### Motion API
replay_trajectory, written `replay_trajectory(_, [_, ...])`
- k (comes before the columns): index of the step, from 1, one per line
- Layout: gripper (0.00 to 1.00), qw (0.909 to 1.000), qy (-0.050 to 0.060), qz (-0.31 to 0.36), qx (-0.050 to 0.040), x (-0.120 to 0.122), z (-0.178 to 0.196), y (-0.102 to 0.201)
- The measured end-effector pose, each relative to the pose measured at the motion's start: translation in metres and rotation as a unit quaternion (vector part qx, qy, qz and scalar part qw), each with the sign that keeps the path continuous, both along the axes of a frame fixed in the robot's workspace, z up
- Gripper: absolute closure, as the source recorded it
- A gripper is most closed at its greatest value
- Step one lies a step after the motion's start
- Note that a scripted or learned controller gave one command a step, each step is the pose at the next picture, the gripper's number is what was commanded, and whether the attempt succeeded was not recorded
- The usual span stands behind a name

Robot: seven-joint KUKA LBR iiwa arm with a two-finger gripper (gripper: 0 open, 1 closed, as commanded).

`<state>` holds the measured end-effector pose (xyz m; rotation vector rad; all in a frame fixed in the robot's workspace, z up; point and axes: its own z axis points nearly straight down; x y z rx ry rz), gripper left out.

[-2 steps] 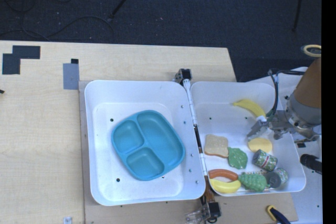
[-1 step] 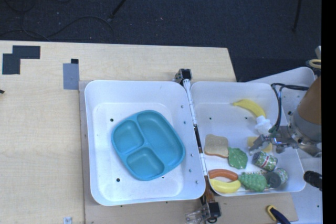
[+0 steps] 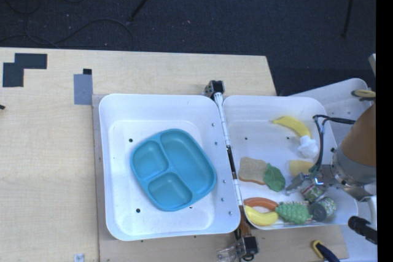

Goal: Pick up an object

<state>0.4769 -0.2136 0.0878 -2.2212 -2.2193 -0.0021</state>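
Along the near rim of the right bin point(image 3: 245, 108) lie a yellow toy point(image 3: 261, 216), a green bumpy toy point(image 3: 292, 213) and a grey piece point(image 3: 319, 211). The gripper point(image 3: 307, 184) is just above them; its state I cannot tell. Farther, a banana point(image 3: 293, 126) has open floor around it.

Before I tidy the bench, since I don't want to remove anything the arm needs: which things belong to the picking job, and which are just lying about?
Belong to the job: claw; banana; bread slice; green leaf; cheese; sausage; second banana; right bin.

Lying about: blue plate; left bin; grey block.
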Motion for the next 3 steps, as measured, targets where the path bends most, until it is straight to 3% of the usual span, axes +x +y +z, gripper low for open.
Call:
replay_trajectory(1, [1.00, 1.0000, 0.001, -0.003, 0.0011, 0.000, 0.008, -0.001])
replay_trajectory(2, [1.00, 1.0000, 0.002, 0.001, -0.0003, 0.048, 0.113, 0.052])
replay_trajectory(3, [1.00, 1.0000, 0.004, 0.001, -0.0001, 0.016, 0.124, 0.124])
